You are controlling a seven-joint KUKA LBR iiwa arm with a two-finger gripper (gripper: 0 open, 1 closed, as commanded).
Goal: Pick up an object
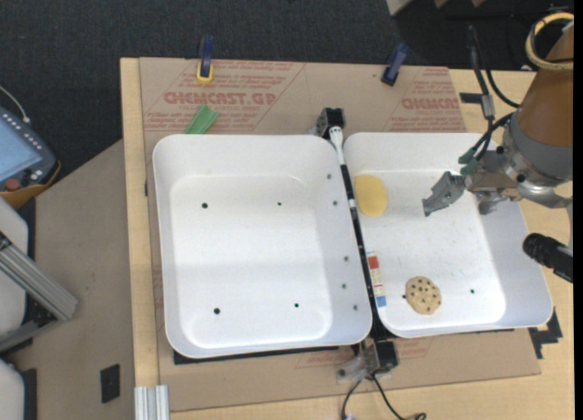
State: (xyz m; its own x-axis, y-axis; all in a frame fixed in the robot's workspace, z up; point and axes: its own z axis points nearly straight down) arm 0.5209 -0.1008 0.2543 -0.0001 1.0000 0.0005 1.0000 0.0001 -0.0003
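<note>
My tool [444, 194] hovers over the right bin [510, 313]; I cannot tell its state. A yellow disc [371, 196] lies left of it by the divider, a cookie [423, 295] nearer.

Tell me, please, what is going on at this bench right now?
A grey and orange robot arm reaches in from the right over the right-hand bin, with its gripper hanging above the bin floor. Two things lie in that bin: a yellow round piece near the divider, just left of the gripper, and a cookie closer to the front. Nothing is between the fingers, so no pick has happened yet. The left bin sits alongside.
</note>
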